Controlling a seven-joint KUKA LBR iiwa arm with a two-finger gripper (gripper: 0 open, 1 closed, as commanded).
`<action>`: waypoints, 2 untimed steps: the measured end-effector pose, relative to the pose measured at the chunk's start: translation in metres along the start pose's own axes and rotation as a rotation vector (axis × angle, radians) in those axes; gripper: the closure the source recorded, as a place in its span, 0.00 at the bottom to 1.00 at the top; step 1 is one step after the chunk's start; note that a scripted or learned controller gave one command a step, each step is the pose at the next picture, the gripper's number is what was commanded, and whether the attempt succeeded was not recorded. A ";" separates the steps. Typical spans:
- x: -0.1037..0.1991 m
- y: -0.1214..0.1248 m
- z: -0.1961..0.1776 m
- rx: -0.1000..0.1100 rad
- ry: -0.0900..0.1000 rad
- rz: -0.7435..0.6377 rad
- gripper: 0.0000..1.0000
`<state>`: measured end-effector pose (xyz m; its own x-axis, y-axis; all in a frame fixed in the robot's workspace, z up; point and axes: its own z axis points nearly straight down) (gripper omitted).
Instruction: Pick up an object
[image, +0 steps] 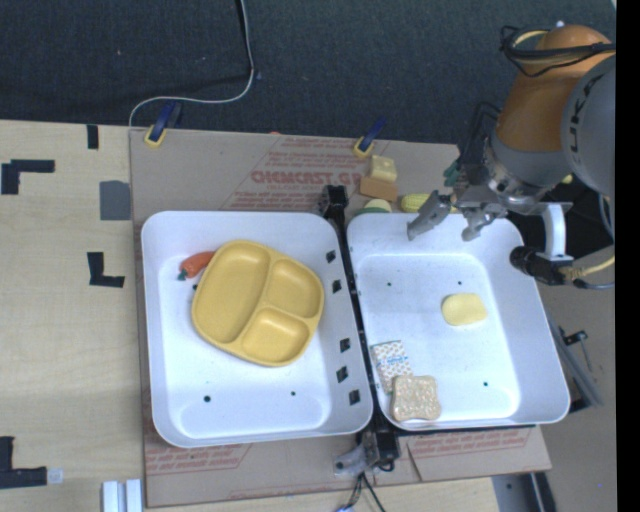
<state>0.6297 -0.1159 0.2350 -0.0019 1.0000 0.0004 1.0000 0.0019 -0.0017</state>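
My gripper (449, 221): fingers spread apart, holding nothing, above the far rim of the right shallow white bin (500, 408).
Pale yellow rounded lump (464, 309): on my right bin's floor, well apart from my fingers.
Left bin (165, 330): yellow sectioned plastic plate (257, 301).

Even overhead light is falling on the scene, the white bins (160, 330) are glaring slightly, shadows are lying soft, and focus is holding throughout.
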 end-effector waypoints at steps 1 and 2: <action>-0.074 -0.039 0.099 0.010 -0.001 0.009 0.00; -0.107 -0.068 0.091 0.002 -0.002 0.005 0.00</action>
<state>0.5617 -0.2232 0.1441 0.0031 1.0000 -0.0013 1.0000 -0.0031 -0.0032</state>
